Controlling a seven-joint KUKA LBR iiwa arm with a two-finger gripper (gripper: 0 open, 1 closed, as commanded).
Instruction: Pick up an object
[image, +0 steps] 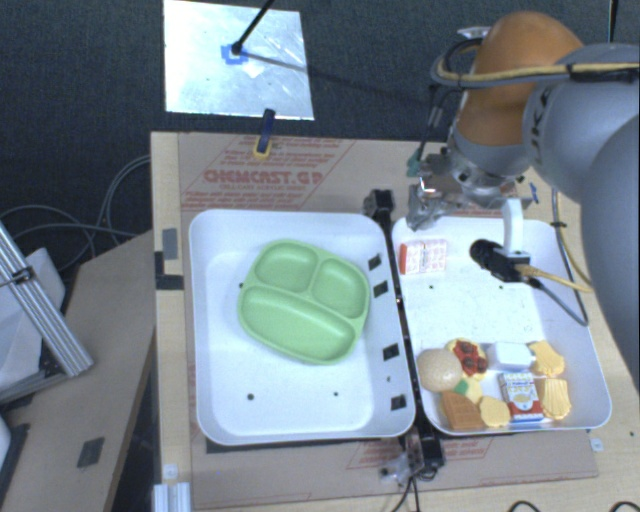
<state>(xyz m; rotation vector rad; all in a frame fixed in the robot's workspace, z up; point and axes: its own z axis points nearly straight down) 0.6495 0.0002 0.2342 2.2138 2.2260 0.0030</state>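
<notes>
Both bins, left (215, 400) and right (590, 385), look like smooth white plastic with a soft sheen. The green tray (300, 300) in the left bin is matt plastic, moulded into compartments. Under the bins lies brown cardboard (270, 175), dull and printed in red. Far left, a square sheet (240, 60) looks like metal or foil, shiny with uneven glare. The arm (590, 130) has a smooth grey shell, slightly glossy, and a glossy orange band (515, 80). The gripper (425, 205) looks like bare metal. The toy food (495, 385) near the right looks like glossy plastic. The small box (424, 257) looks like printed card.
</notes>
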